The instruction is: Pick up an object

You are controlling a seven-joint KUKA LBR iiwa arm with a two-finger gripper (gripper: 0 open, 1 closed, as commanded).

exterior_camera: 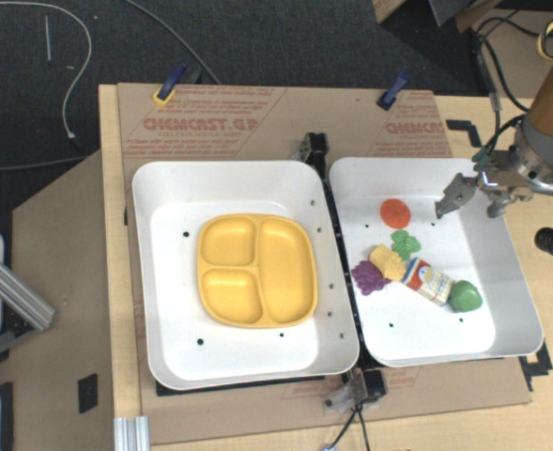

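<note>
The tool of a grey robot arm hangs over the far right part of the right-hand bin, its two fingers spread apart and gripping nothing, evidently positioned for a descent toward the toys below. The likely targets lie clustered at the middle of that bin: an orange round piece nearest the tool, then a green leafy toy, a yellow piece touching it, a purple grape cluster, a small labelled bottle and a green round toy at its end. Left of that bin, the second bin holds a yellow divided plate, well apart from the tool. Both bins sit on a cardboard sheet clipped to the tabletop, apparently to keep them from sliding.
</note>
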